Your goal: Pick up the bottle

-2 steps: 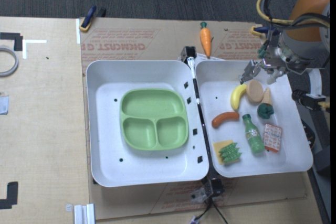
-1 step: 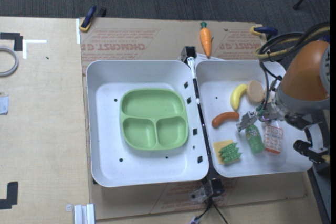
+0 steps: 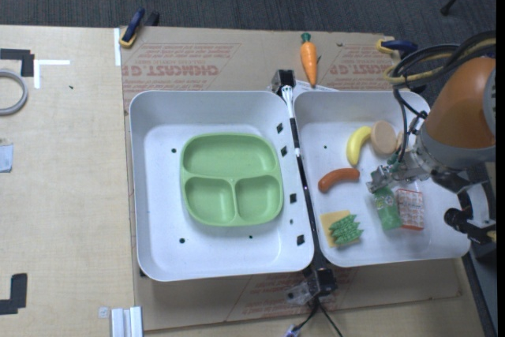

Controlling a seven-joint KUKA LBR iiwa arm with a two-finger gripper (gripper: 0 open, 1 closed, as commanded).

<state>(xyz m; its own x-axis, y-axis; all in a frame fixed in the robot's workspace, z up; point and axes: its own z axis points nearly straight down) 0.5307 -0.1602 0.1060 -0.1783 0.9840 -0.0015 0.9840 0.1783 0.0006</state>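
The bottle (image 3: pixel 401 210) lies flat in the right bin (image 3: pixel 442 247), near its right wall. It looks clear, with a green part on its left and a red-and-white label on its right. My gripper (image 3: pixel 387 175) is low in the bin at the bottle's far end, right over or touching its top. The arm's grey wrist and orange band (image 3: pixel 467 102) rise behind it to the right and hide part of the bin's right side.
In the right bin a banana (image 3: pixel 358 144), a round tan piece (image 3: pixel 384 138), a sausage (image 3: pixel 338 179) and a yellow wedge with a green item (image 3: pixel 342 228) lie left of the bottle. The left bin holds a green divided plate (image 3: pixel 232 179). A toy carrot (image 3: pixel 308 58) lies beyond the bins.
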